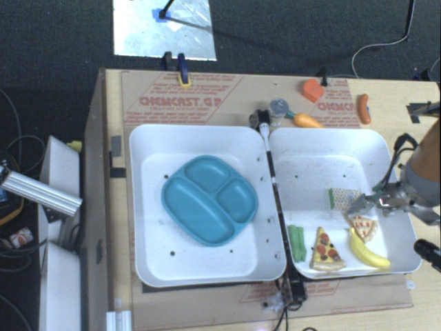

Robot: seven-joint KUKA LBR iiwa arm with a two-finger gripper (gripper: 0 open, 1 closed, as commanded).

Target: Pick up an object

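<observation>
The left bin (141, 205) held a blue divided plate (209, 198), lying flat near its middle. On the board behind the bins, red lettering read "CHEMCAST GP" (180, 102), repeated in part at the right. The right bin (324, 147) held, along its front edge, a green bean pod (296, 242), a pizza slice (326, 249) and a banana (365, 250); a smaller pizza slice (363, 227) lay just above the banana, and a green sponge-like block (341, 197) sat further back. The gripper (377, 203) hung low over the smaller slice and the block, touching neither as far as could be judged (its fingers appeared spread, with nothing between them). The toy foods were probably light, rigid plastic and rather smooth; the banana would best be pinched across its thick middle, the slices across their edges.
</observation>
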